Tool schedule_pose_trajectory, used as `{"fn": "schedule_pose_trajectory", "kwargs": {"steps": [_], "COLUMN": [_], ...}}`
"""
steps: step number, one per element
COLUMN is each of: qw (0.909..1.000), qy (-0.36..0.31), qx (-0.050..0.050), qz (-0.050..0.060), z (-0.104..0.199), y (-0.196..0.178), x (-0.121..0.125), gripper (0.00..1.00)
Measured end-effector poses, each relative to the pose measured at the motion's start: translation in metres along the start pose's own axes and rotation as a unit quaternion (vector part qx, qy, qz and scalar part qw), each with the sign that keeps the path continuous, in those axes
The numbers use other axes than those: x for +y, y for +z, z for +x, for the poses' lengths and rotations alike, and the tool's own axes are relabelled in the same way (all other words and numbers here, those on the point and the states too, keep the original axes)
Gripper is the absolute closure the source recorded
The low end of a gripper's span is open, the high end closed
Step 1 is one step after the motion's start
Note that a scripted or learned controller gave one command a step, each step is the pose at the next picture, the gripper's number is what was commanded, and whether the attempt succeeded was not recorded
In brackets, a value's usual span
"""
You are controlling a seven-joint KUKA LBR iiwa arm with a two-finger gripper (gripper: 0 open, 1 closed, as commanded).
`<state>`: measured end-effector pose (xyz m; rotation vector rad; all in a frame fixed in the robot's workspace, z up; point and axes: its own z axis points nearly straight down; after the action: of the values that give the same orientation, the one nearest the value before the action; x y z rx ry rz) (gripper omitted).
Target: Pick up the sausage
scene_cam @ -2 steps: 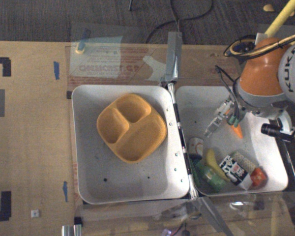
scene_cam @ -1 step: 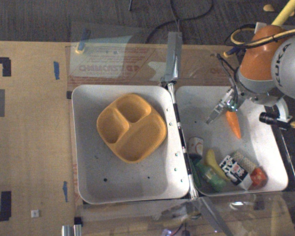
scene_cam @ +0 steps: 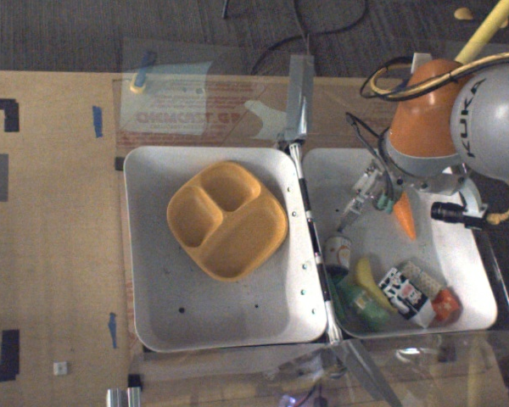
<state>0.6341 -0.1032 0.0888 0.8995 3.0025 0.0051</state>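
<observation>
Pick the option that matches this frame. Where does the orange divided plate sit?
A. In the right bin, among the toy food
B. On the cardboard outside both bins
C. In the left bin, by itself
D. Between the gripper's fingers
C. The orange divided plate lies flat in the left bin, while the banana, the carrot and the gripper are all over the right bin.

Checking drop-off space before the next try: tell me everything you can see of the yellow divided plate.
The yellow divided plate looks like smooth plastic, a rounded square turned diamond-wise, with raised ridges splitting it into two small compartments and one larger. It lies flat, right way up, near the middle of the left bin, resting on its floor.
</observation>
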Motion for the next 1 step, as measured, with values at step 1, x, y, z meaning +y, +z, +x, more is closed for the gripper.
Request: {"fn": "schedule_pose_trajectory", "kwargs": {"steps": [1], "qw": [1.0], "qy": [0.002], "qx": [-0.005], "qz": [-0.003], "z": [-0.0034], "y": [-0.0135], "x": [0.0003], "gripper": [1.0]}}
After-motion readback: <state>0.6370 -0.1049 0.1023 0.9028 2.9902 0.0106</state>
